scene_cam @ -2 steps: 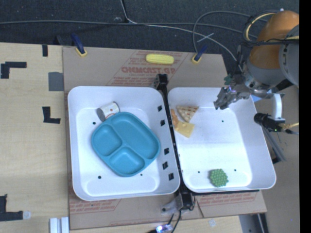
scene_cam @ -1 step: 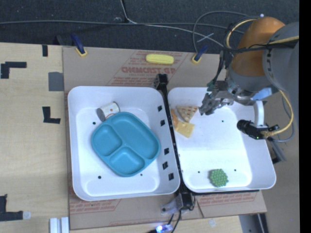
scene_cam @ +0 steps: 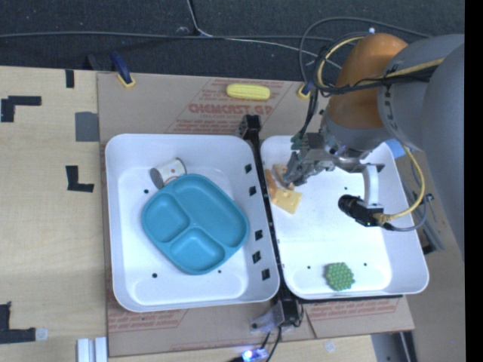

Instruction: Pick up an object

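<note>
From above, the counter carries two shallow white bins side by side on a sheet of brown cardboard. The left bin holds a blue divided plate lying flat in its middle, with a small white cup tipped on its side just beside the plate's upper left edge. The arm reaches in from the right over the right bin, and the tool hangs low at that bin's upper left part, right over a yellow wedge-shaped piece that lies near the bin's left wall. How far the tool stands open cannot be told, nor whether it grips the wedge. A green bumpy ball sits near the right bin's front wall, well apart from the tool. A yellow corn-like piece lies on the cardboard behind the bins.
</note>
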Controlling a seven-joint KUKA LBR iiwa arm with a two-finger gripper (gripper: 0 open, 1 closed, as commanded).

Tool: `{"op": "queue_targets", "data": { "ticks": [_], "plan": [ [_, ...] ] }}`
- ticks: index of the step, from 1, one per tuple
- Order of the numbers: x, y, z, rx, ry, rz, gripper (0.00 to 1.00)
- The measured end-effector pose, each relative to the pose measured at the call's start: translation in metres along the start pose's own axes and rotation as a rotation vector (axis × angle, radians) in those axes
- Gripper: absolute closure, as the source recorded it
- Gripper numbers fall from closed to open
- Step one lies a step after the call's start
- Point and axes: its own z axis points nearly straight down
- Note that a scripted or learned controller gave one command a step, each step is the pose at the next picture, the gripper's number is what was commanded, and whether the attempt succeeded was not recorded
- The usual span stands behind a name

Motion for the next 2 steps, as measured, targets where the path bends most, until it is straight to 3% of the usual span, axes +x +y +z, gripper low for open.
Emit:
{"op": "queue_targets", "data": {
  "ticks": [2],
  "plan": [
    [0.104,-0.016,0.003,0.001,0.000,-0.001,1.00]
  ]
}}
